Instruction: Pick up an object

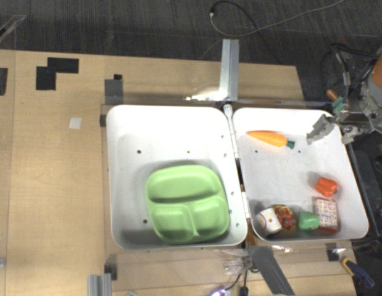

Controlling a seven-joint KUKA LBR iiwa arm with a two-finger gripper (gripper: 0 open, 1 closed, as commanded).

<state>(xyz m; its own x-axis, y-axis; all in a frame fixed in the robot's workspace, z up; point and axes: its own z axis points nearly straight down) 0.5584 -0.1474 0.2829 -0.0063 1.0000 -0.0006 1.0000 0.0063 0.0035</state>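
An orange carrot (pixel 267 139) with a small green end lies in the upper part of the right bin (pixel 357 184). A small red object (pixel 326 186) sits near that bin's right wall. Along its front wall are a white and red box (pixel 326 214), a green item (pixel 308 221), a brownish item (pixel 287 218) and a small white can (pixel 269 221). My gripper (pixel 332 134) hangs over the right bin's upper right corner, to the right of the carrot. It is open with nothing between its fingers.
A green divided plate (pixel 187 203) fills the front half of the left bin (pixel 126 165). A metal post (pixel 230 73) stands behind the divider between the bins. Cables and the arm's base crowd the right edge.
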